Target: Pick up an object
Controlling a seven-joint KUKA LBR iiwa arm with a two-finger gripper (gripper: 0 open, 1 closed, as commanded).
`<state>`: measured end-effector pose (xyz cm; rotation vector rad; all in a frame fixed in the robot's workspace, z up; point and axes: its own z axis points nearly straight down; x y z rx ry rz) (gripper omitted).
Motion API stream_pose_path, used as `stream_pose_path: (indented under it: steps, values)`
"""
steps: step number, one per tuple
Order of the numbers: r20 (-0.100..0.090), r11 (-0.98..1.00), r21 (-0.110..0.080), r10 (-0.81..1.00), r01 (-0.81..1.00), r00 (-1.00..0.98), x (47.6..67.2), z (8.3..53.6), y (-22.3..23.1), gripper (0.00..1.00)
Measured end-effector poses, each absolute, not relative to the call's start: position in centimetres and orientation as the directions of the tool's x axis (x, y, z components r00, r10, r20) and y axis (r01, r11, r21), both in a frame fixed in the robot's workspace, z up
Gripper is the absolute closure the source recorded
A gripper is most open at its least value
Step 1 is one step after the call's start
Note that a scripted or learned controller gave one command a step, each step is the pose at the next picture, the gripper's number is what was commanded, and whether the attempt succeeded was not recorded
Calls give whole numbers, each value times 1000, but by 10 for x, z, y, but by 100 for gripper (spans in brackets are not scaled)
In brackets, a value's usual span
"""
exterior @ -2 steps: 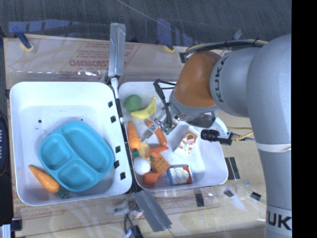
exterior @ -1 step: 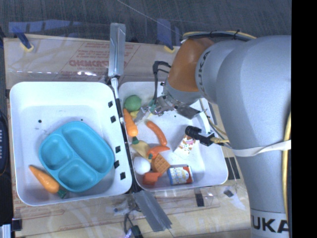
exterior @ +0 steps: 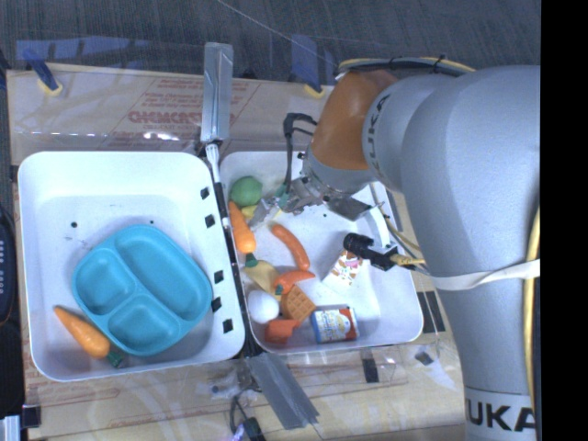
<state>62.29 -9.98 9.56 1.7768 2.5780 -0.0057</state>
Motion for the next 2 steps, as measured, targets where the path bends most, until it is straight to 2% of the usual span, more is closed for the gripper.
stream_pose_path:
  steps: [1, 2]
  values:
    - [-5, 376, 1, 927, 927, -376, 565, 93, -106, 0]
    - [-5, 381, 1, 925, 925, -381, 566, 103, -105, 100]
